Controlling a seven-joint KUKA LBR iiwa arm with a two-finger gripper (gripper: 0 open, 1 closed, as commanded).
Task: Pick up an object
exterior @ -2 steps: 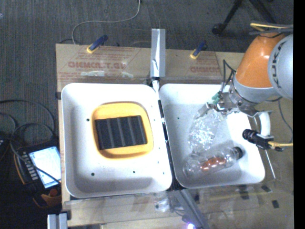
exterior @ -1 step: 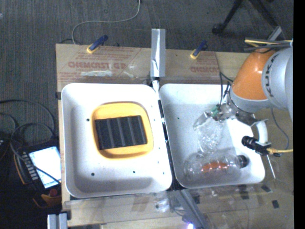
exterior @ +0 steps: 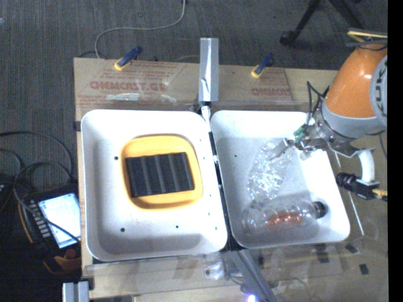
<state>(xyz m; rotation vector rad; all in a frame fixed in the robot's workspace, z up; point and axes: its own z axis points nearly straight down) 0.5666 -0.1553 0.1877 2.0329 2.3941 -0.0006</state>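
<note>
Below jaws point(exterior: 302, 138): clear bag point(exterior: 269, 172).

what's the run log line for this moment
gripper: over right bin | clear bottle, crinkled plastic: lying | left bin: yellow tray

A robotics lab: clamped bench point(exterior: 94, 83), white bins point(exterior: 94, 131), floor cables point(exterior: 38, 143), grey carpet.

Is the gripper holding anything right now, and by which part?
Cannot be told: the gripper sits at the upper end of the crumpled clear plastic, but no grasp is visible.
</note>
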